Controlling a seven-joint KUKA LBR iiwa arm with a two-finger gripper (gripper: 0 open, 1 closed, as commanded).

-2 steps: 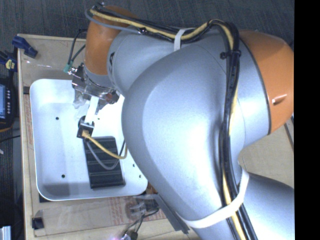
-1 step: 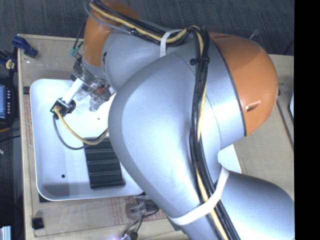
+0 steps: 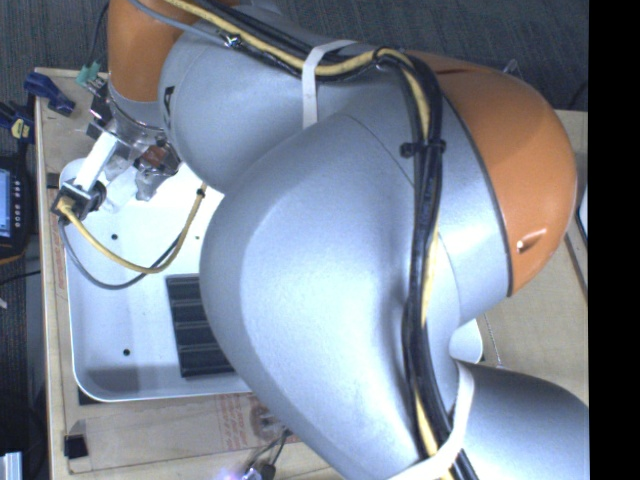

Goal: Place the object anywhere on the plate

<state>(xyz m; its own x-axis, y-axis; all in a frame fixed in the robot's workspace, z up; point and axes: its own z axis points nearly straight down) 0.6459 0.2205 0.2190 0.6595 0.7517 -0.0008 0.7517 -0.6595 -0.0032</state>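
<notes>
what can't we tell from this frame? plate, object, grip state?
- Plate and object: the arm covers most of the camera view, so neither can be located.
- Right bin: hidden behind the arm body.
- Left bin: partly visible; its right part, including a dark ribbed item, is cut off by the arm.
- Gripper: small and cluttered by the yellow cable; any grasp is unreadable.

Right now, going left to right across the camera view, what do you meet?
Blue clamp at the bench edge → gripper over the left white bin → yellow cable loop → dark ribbed block in the bin → grey arm body → orange band.
</notes>
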